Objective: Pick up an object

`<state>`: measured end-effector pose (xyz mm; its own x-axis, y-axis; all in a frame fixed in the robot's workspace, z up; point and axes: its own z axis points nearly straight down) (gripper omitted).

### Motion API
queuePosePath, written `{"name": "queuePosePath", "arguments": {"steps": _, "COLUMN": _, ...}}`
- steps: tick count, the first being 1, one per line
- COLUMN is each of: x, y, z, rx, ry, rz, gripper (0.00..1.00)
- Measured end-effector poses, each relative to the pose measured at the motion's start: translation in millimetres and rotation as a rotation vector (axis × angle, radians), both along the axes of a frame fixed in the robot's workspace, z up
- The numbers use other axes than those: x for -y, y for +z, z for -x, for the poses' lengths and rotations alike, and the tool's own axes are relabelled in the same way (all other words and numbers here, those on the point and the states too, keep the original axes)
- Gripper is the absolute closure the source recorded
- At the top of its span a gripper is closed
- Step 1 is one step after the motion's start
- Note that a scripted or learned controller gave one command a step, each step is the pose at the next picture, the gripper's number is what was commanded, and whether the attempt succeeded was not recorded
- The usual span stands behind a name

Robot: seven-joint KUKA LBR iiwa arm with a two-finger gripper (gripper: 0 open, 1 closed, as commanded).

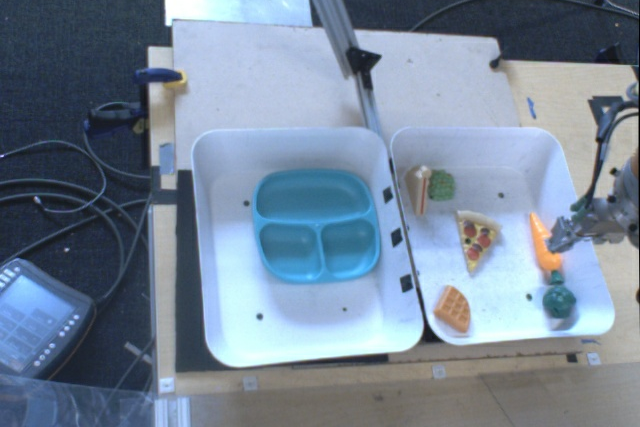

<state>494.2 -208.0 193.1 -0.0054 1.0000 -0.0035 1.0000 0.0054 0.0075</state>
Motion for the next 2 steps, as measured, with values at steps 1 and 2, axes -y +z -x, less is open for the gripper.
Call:
{"name": "queuePosePath", "arguments": {"steps": 1, "x": -2, "y": 54, "z": -12, "rx": 0.0, "ry": 0.002, "rz": 0.0, "gripper": 1.0}}
{"name": "queuePosePath", "arguments": {"steps": 2, "x": -53, "y": 63, "z": -22, "rx": -0.002, "ry": 0.006, "rz": -0.004, "gripper": 1.0}}
